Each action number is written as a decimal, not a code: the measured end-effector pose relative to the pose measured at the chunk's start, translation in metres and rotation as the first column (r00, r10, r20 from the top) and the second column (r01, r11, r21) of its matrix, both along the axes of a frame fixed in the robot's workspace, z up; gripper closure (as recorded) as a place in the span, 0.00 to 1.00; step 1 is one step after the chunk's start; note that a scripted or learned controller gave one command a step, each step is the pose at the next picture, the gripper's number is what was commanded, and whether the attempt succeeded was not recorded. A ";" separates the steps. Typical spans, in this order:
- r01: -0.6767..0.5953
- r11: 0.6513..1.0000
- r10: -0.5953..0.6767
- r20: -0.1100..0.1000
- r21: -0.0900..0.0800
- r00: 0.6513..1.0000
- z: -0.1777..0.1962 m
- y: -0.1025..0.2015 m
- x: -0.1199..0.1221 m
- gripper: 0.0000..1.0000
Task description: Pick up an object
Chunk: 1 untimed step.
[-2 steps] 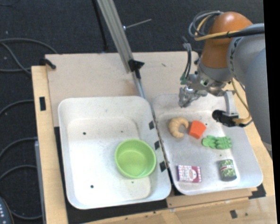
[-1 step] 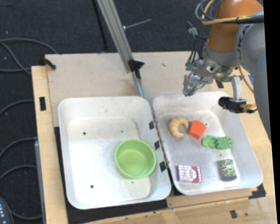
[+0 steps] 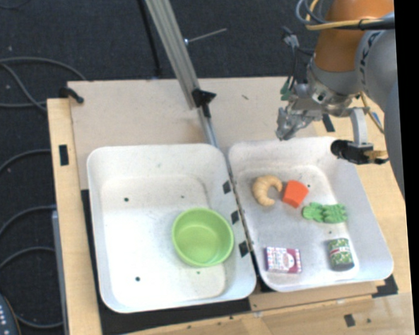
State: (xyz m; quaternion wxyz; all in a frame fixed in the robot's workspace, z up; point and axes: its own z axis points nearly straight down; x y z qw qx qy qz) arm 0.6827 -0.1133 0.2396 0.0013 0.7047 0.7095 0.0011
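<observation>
Lower frame: a pink carton (image 3: pixel 282 260) and a dark green can (image 3: pixel 340 254) lie near the right bin's (image 3: pixel 359 189) front rim; a green bowl (image 3: pixel 202 236) sits in the left bin (image 3: pixel 127 204). Mid-frame: green toy (image 3: pixel 325 213), orange block (image 3: pixel 294 193), croissant (image 3: pixel 266 189), closely grouped. Upper right: gripper (image 3: pixel 288 129) above the right bin's far rim, holding nothing; jaw opening cannot be told. Risk: descending here, the gripper would strike the rim; crowded items may be nudged, not grasped.

The grey KUKA arm with its orange band (image 3: pixel 348 9) reaches in from the frame's upper right, wrist angled down and leftward, its two-finger metal gripper (image 3: pixel 286 129) poised low, nothing visible between its tips.
</observation>
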 end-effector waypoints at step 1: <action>0.001 1.000 -0.001 -0.003 0.001 1.000 0.008 0.050 -0.020 1.00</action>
